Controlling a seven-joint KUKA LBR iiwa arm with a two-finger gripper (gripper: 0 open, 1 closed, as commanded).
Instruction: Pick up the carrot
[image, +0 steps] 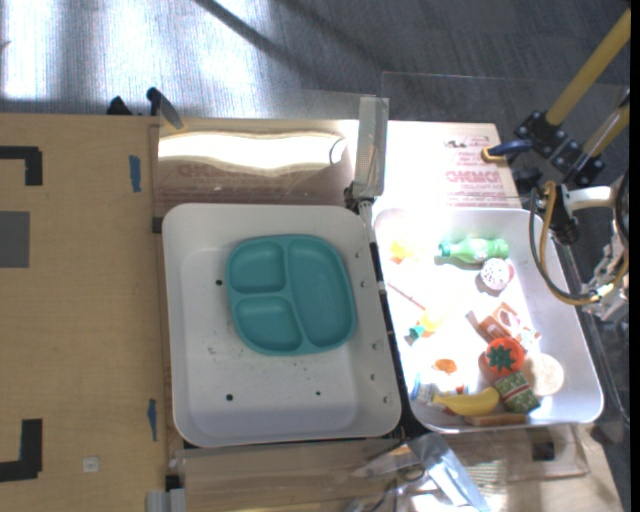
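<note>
nothing lifted yet: the carrot (445, 366), a small orange piece, looks to lie toward six o'clock in the right bin (583, 372) beside the banana (470, 402); can't tell the gripper's state

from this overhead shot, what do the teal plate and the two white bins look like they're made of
Teal plate: probably moulded plastic, matte; its three compartments have soft rounded ridges and no sharp glare. Left bin and right bin: likely thin formed plastic, smooth and slightly glossy, with rounded corners, rolled rims and sunlit sheen. None can be confirmed by sight alone.
</note>
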